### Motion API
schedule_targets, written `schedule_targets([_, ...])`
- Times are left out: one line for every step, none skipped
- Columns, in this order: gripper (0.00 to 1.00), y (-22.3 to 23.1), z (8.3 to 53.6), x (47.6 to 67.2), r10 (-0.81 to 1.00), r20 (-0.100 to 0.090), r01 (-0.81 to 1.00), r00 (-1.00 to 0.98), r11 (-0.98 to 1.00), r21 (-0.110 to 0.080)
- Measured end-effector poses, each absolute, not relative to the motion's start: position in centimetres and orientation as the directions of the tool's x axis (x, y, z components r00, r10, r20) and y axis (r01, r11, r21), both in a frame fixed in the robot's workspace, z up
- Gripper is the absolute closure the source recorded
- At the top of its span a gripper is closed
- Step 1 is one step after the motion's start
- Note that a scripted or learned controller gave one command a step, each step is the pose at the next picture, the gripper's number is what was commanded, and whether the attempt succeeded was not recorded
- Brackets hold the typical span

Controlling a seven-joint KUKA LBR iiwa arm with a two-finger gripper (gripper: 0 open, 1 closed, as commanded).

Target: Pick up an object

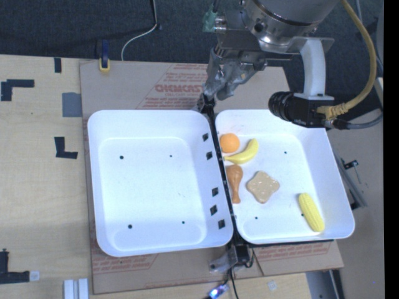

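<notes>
Even, fairly bright overhead light; the left bin glares near-white along its floor, with a soft grey shadow across its upper half. Beyond the bin's far rim the background falls dim. Focus is moderately sharp around the bin, slightly soft overall.

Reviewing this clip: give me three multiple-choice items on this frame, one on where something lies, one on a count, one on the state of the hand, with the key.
1. Where does the corn cob lie?
A. left bin
B. right bin, near its front right corner
C. on the cardboard outside the bins

2. How many objects lie in the right bin?
A. three
B. five
C. seven

3. Where is the hand?
A. above the far end of the divide between the bins, with none of the objects between its fingers
B. down among the objects, touching the bread
C. over the near edge of the left bin

Key: 1 B, the cob sits by that corner. 2 B, orange, banana, drumstick, bread slice and corn. 3 A, all five lie in the bin, apart from the hand.
</notes>
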State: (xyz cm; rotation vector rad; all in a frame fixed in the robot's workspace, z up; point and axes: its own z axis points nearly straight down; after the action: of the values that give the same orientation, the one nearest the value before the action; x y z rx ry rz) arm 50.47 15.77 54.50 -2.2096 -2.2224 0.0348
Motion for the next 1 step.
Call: schedule_targets([1.0,15.9,55.17,50.69,1.0,-0.014,1.0,-0.007,0.007,-0.028])
